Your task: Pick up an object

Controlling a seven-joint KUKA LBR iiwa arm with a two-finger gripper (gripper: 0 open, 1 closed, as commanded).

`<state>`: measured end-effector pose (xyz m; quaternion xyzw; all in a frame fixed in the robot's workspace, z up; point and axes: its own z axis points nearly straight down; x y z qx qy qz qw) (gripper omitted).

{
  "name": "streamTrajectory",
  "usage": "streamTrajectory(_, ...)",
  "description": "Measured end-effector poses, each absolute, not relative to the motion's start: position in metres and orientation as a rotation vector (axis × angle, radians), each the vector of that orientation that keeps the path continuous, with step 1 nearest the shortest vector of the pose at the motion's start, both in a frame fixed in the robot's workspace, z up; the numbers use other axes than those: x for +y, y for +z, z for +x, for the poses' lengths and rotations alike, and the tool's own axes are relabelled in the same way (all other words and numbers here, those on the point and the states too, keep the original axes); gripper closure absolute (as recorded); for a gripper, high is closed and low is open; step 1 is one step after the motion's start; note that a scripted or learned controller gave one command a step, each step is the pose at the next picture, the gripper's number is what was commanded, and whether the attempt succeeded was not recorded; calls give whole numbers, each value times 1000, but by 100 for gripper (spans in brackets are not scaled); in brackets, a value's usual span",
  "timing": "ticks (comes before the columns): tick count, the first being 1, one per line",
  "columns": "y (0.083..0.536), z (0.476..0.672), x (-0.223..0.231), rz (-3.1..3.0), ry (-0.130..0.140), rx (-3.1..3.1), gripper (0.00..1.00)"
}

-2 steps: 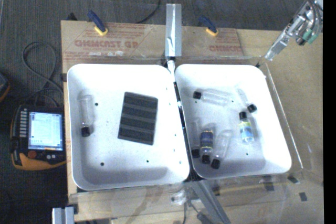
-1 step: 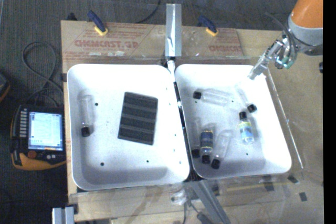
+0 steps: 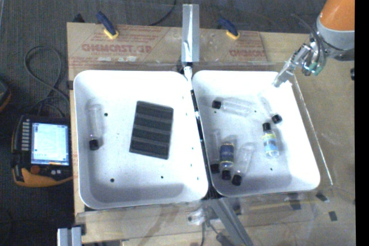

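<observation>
The things to pick are small clear bottles with black caps, lying scattered in the right bin (image 3: 300,124). One bottle (image 3: 233,106) lies on its side at about 11 o'clock in that bin, its black cap pointing to 9 o'clock. A second bottle (image 3: 270,141) with a pale blue label lies near 3 o'clock, its cap toward 12 o'clock, and a slim clear one (image 3: 268,109) lies just above it with its cap at the lower end. A bottle with a dark blue label (image 3: 226,154) lies at about 7 o'clock, cap toward 6 o'clock, and just beside it on the 3 o'clock side lies another clear bottle (image 3: 244,159), cap also toward the near rim. All rest on the bin floor, none lifted.

The gripper (image 3: 285,75) hangs over the far right corner of the right bin, at about 1 o'clock from its middle, slanting down toward the rim. It is well apart from every bottle; whether it is released or clenched I cannot tell.

The left bin (image 3: 81,124) holds a dark ribbed rectangular pad (image 3: 152,129) near its middle and one more clear bottle (image 3: 93,124) at 9 o'clock, cap toward 6 o'clock.

Both bins sit side by side on the table (image 3: 144,46). At 9 o'clock from the table lies a handheld control pendant (image 3: 43,150) with a lit screen.
</observation>
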<state>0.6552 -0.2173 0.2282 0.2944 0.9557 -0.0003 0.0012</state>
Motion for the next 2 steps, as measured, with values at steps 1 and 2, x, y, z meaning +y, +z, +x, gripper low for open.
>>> streamTrajectory(1,228,655,-217,924,-1,3000,0)
streamTrajectory(2,95,633,-181,825,0,3027,0)
